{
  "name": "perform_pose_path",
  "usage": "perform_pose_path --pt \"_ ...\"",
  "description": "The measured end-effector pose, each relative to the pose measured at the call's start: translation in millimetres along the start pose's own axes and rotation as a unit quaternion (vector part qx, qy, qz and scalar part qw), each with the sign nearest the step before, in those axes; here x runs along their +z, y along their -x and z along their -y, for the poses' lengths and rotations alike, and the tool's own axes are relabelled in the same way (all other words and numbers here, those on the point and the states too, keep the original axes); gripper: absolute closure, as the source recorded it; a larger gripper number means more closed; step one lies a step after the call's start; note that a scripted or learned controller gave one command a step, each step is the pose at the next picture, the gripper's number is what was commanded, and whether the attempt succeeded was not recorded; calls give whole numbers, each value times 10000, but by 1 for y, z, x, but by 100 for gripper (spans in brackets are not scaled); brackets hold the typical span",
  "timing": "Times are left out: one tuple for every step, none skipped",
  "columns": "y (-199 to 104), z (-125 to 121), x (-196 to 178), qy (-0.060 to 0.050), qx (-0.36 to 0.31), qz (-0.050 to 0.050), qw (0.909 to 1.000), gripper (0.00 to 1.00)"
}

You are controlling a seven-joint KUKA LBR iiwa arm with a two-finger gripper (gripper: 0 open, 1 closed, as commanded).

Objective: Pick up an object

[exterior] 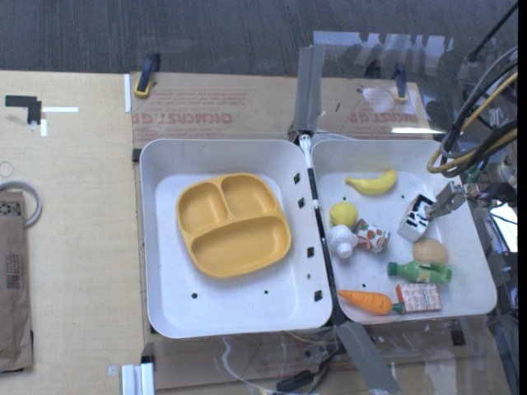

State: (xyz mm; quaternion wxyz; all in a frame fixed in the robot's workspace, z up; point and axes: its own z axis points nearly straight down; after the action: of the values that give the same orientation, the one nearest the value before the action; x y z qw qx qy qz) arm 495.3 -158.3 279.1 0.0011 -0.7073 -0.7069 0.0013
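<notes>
Claw reaching toward a small carton, nothing lifted yet.
The claw (pixel 445 200) hangs slightly spread beside the black-and-white carton (pixel 414 218) in the right bin (pixel 469 307); the grasp remains undone.

bins: two, white — left bin (pixel 156 245), right bin (pixel 469 245)
divided yellow plate (pixel 235 225): one
banana (pixel 372 182): one
lemon (pixel 344 214): one
carrot (pixel 365 302): one
green bottle (pixel 420 272): one
small cartons: two — red-patterned carton (pixel 372 238), orange carton (pixel 418 298)
black-and-white box (pixel 414 217): one
white mushroom-shaped toy (pixel 340 242): one
tan round object (pixel 430 252): one
</notes>
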Motion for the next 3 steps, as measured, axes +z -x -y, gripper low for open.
perform_pose_path --pt "19 -85 141 11 -310 6 9995 0" --pt "57 -95 182 34 -619 -28 9981 0" --pt "61 -95 173 37 -596 4 9982 100"
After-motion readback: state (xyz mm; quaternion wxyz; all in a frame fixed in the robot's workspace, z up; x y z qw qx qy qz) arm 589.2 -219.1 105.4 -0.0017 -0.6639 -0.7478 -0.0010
